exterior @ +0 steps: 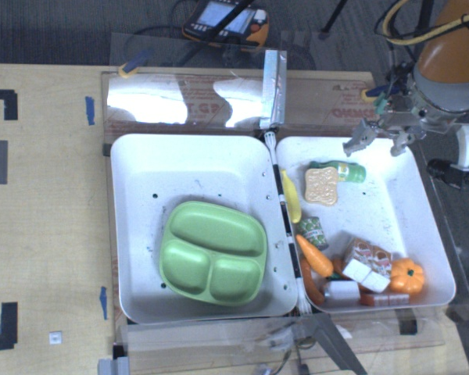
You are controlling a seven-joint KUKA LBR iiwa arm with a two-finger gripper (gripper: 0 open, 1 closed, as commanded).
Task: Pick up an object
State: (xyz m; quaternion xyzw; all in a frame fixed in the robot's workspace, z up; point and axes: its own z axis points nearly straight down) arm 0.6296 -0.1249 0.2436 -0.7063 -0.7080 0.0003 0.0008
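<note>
Nothing is held by the gripper (381, 141); it is spread wide above the right white bin's (422, 201) far edge; the small green plastic bottle (340, 170) lies just below; a lowering seems needed next.

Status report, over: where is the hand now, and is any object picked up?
Hand open, above right bin's far edge, holding nothing. Tan waffle-textured square lies near, untouched. Nothing in the way.

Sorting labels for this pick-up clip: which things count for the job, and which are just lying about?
For the job: gripper; right bin with cracker, green bottle, carrot, small pumpkin.

Lying about: green tray, left bin, handheld device.
</note>
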